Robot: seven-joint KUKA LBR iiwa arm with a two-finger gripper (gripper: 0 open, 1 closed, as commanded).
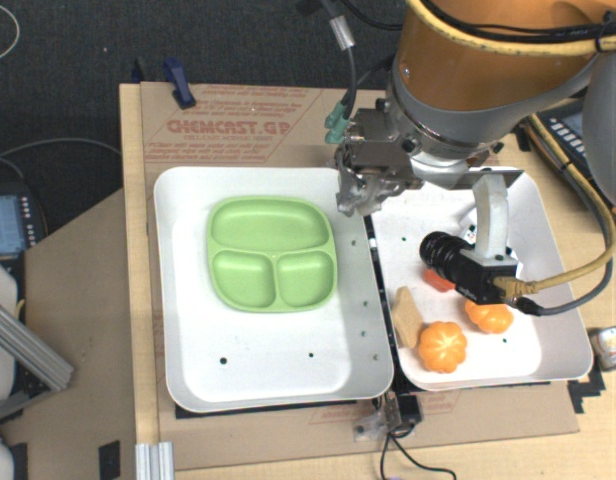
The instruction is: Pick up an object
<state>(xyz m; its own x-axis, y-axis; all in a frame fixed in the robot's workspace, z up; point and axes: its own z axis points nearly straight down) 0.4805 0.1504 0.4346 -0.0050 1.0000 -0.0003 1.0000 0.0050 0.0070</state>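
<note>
while the arm [488, 68] holds its gripper [359, 196] above the seam between the bins, grip state impossible to tell, the left bin [188, 348] bears a green divided plate [272, 253]; the right bin [553, 353] holds an orange fruit [443, 348], a tan wedge [406, 316] and a small orange piece [488, 317].

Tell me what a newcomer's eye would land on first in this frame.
The big grey-and-orange arm fills the upper right, its gripper hanging over the far end of the seam between the two bins. Next comes the bright green divided plate lying in the left bin. In the right bin, a ribbed orange fruit sits near the front edge beside a tan wedge.
</note>
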